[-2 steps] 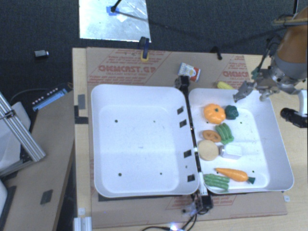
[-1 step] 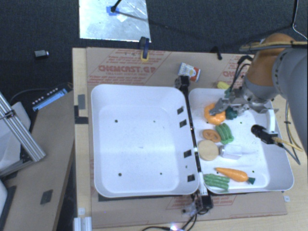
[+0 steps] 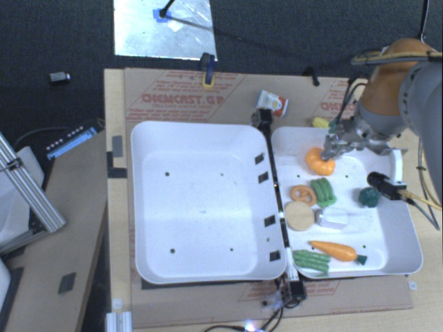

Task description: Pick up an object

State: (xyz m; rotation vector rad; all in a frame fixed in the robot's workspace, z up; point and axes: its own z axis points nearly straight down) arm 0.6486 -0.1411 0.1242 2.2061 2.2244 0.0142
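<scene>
Fingers [image 3: 337, 144]: cannot tell whether spread or pressed together, merged as they are into one dark shape under the wrist. Puts the gripper [image 3: 333, 152] low inside the right bin [image 3: 410, 253], close to its far edge, with the tip at the upper right side of the orange round fruit [image 3: 319, 163]; touching it or just above it, cannot say which. Shows nothing clamped and nothing raised, so reads as a pick not yet made. Finds the orange round fruit lying on the bin floor toward the far left corner, apparently the target, judging by where the tip sits. Leaves plenty of other candidates on the same floor: a brown ring-shaped biscuit [image 3: 302, 194] and a green pod [image 3: 323, 191] side by side nearer the middle, a tan disc [image 3: 300, 216] against the left wall, a white block [image 3: 334, 219] just beside it, a carrot [image 3: 335, 250] and a bundle of green beans [image 3: 310, 261] along the near edge, a dark teal lump [image 3: 369, 197] toward the right wall. Counts the approach as about done, by the look of it. Remains to close firmly on the fruit, lift it clear of the floor, and keep it from rolling out of the pinch, round and smooth as it looks. Holds no objects in the left bin [image 3: 138, 185].
</scene>
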